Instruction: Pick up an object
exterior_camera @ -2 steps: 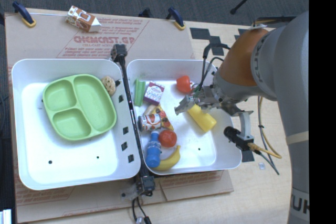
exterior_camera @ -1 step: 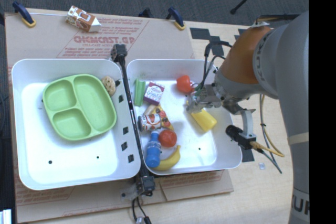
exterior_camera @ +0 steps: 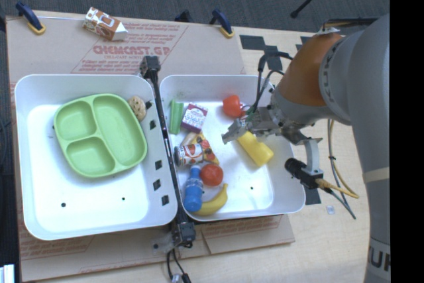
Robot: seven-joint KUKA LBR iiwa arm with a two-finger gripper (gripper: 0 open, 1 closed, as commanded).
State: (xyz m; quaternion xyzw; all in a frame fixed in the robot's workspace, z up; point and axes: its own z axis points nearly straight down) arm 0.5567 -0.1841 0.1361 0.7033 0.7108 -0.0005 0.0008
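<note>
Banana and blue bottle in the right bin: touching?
Touching. The camera view shows the banana curled against the blue bottle base, no gap between them.

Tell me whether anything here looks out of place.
A small carton lies tipped on the cardboard behind the bins, apart from the other items. A cookie sits loose in the left bin beside the green divided plate, not on it.

Green divided plate (exterior_camera: 99, 136) + cookie (exterior_camera: 138, 106) in left bin (exterior_camera: 40, 209); small carton (exterior_camera: 103, 23) on cardboard.
</note>
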